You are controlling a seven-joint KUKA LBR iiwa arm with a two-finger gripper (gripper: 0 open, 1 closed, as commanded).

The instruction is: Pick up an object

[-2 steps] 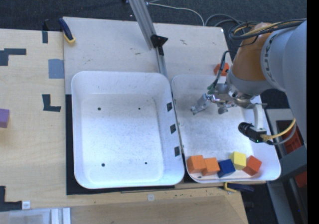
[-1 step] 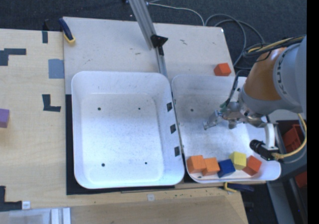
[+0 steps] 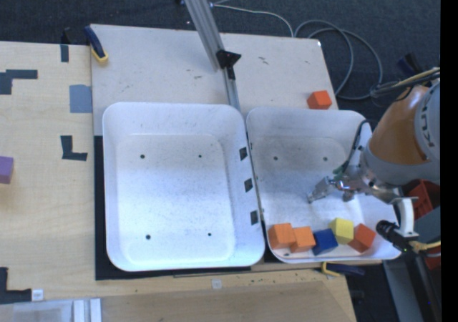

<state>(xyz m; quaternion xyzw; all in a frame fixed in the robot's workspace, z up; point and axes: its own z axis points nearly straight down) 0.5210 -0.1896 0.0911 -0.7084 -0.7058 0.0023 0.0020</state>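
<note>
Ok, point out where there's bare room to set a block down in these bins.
The left bin has bare floor from wall to wall. In the right bin, the far half, from the shared wall toward the claw, is bare. It is crowded along the near wall: two orange blocks, a blue block, a yellow block and a red-orange block.

There's the arm, a rounded orange band over smooth grey casing, narrowing to a silvery metal gripper with slim fingers; a thin dark cable runs along just behind those fingers.
</note>
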